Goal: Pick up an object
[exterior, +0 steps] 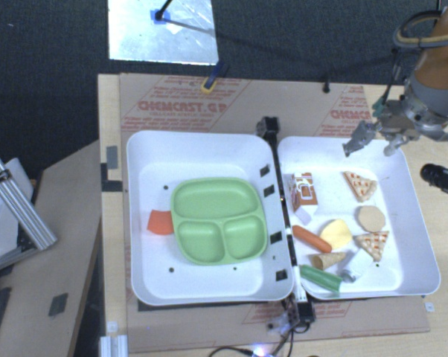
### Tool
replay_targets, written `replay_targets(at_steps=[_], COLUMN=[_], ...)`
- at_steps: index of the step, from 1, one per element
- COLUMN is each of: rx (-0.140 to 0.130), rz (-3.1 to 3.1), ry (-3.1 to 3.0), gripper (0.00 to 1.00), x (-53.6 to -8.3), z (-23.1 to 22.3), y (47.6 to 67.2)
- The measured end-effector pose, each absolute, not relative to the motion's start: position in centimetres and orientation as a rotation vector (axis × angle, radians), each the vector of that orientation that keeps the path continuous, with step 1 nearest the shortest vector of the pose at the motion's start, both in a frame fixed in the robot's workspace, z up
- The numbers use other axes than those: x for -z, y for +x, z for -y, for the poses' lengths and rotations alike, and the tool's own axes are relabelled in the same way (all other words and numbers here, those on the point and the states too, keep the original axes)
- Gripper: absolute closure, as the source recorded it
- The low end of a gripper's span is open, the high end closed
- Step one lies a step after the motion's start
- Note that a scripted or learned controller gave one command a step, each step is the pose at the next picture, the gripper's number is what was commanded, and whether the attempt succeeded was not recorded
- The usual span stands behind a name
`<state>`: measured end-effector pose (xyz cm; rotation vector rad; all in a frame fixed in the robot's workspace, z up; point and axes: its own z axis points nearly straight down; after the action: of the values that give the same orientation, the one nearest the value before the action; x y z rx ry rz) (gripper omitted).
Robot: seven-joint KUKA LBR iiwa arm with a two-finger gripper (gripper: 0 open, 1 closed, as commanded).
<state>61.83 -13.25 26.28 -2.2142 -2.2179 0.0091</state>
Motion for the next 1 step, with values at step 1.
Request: replay_targets(at_steps=[1], rx=[0.002], rz=[2.227], ry=[-2.219], gripper=[0.0], x=[-26.97], z=[13.23], y=[62.02])
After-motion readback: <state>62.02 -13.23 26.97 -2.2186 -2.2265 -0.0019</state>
